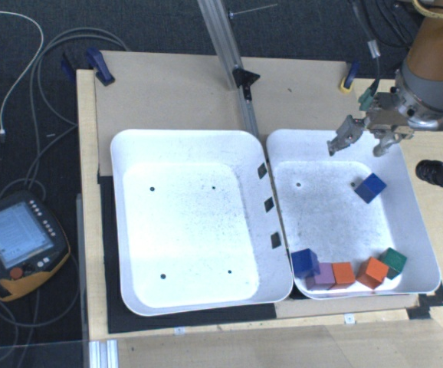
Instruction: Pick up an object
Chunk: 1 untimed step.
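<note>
The right bin (405,228) holds several small blocks. A blue cube (369,188) lies alone in its upper right part. Along the bin's front edge sit a dark blue block (304,262), a purple block (323,275), an orange block (343,273), a second orange block (375,271) and a green block (394,261). My gripper (363,139) hangs over the bin's far rim, above and slightly behind the blue cube. Its two fingers (345,135) are spread apart with nothing between them.
The left bin (129,205) stands beside the right one, with black clips along their shared edge. A slanted metal pole (221,37) rises at the back. A teach pendant (14,240) and cables lie on the floor to the left.
</note>
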Available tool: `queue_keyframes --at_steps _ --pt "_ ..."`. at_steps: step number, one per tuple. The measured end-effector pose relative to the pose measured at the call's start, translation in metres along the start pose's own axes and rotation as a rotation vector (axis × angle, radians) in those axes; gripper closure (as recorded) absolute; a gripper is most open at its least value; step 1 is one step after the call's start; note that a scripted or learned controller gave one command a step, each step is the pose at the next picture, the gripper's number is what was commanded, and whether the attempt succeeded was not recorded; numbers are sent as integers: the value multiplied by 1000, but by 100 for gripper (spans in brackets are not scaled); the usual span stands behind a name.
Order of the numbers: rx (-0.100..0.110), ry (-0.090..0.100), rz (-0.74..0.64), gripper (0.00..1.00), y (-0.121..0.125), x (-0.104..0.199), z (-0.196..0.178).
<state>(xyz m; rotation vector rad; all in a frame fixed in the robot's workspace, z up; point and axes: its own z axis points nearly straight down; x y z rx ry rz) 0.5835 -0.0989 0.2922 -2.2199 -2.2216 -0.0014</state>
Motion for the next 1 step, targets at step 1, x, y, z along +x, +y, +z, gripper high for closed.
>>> queue_keyframes --at_steps 1 --pt "3 -2 8 0 -39 -74 -1"
